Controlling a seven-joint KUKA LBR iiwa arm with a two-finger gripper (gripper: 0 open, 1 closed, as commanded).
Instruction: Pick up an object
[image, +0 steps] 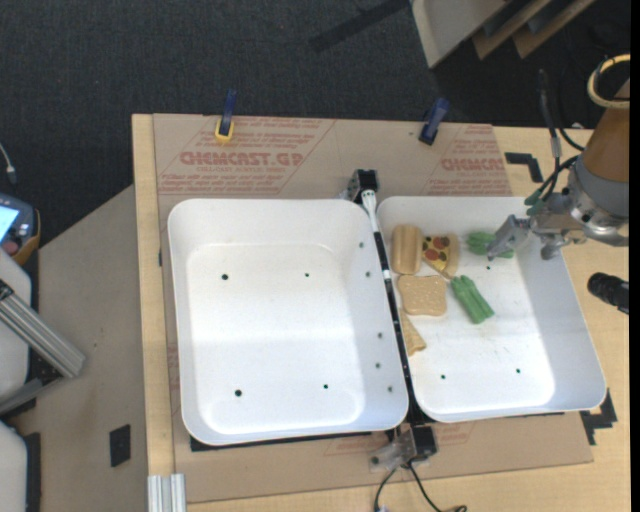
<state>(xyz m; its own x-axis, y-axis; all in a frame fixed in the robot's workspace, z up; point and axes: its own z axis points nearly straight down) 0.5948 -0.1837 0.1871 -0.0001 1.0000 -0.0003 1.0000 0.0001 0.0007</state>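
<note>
My gripper (526, 244) hangs over the far right part of the right bin (520, 385). Its two fingers stand apart and open, with nothing between them. A small green piece (481, 242) lies just left of the left fingertip, touching or nearly touching it. A green cylinder (472, 300) lies slantwise nearer the bin's middle. Along the bin's left side lie a tan bread roll (405, 248), a pizza slice (438, 252), a square slice of toast (423, 295) and a small tan piece (412, 338).
The left bin (200, 400) sits beside the right one, with a black divider strip (385, 290) between them. Both bins rest on a cardboard sheet (300, 150) held by blue clamps (433, 120) at the back. The arm comes in from the right.
</note>
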